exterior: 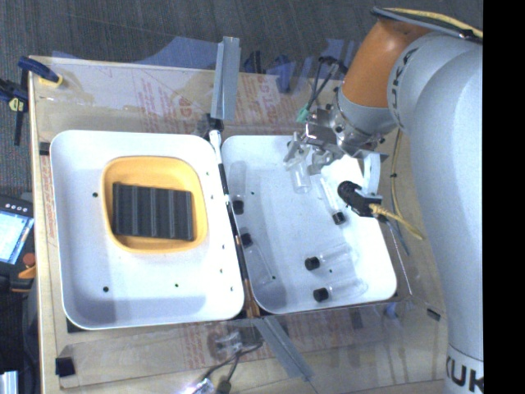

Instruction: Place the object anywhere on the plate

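Camera view: you see the grey arm (435, 138) well right of the yellow plate (152, 171). The left bin (82, 286) holds the plate. The object (154, 212), a dark ridged rectangular slab, lies on the plate's middle. The gripper (305, 161) hangs right of the plate; whether it is spread or closed cannot be told. "KU" reads low on the arm.

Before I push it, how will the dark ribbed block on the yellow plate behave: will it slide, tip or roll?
The dark ribbed block lies flat and looks low and wide, so it will probably slide, not tip or roll. The raised rim of the yellow plate would likely stop it. Its ribs may make it easier to grip.
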